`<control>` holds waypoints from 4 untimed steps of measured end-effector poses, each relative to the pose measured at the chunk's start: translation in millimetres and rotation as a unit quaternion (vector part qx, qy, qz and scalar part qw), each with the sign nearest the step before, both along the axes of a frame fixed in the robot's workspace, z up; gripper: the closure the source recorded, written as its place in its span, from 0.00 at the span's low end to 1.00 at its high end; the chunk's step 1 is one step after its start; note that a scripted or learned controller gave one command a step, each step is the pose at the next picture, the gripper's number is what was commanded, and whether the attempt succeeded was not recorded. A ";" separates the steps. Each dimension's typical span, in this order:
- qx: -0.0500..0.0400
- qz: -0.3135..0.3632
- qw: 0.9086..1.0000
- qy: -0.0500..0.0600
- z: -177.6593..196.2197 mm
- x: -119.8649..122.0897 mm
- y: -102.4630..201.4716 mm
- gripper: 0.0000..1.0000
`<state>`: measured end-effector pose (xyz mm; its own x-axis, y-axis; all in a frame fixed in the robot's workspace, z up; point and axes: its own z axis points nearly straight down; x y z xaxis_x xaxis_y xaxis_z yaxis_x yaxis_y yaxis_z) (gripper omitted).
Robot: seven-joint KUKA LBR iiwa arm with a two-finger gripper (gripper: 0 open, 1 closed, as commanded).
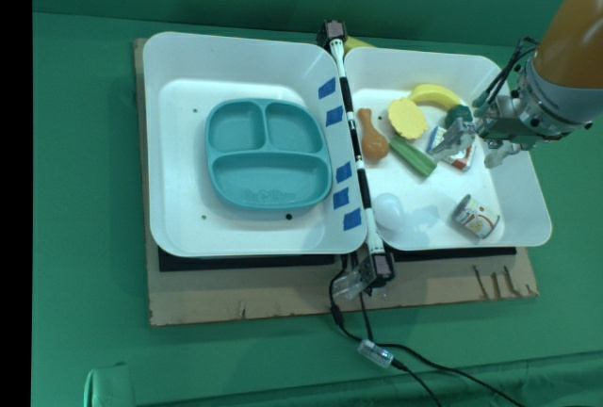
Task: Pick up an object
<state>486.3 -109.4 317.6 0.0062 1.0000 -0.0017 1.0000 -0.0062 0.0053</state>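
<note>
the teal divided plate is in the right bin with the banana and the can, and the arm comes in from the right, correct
Not quite. The camera view shows the teal divided plate in the left bin, by itself. The banana and the can lie in the right bin, and the arm does come in from the right.

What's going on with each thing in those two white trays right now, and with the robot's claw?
teal divided plate: flat in left bin, compartments bare
banana: lying in right bin
pineapple slice: lying flat
drumstick: lying flat
green stick: lying flat
small can: tipped on its side
gripper: low over right bin
</note>
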 end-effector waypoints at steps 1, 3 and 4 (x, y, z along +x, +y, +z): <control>-0.001 -0.001 1.000 0.001 -104.1 61.2 -3.5 0.00; -0.007 0.001 1.000 -0.018 -120.3 150.9 7.6 0.00; -0.010 -0.002 1.000 -0.025 -103.0 153.6 3.8 1.00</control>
<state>639.9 -105.7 214.5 0.0112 0.9997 -0.0218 0.9984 -0.0099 0.0562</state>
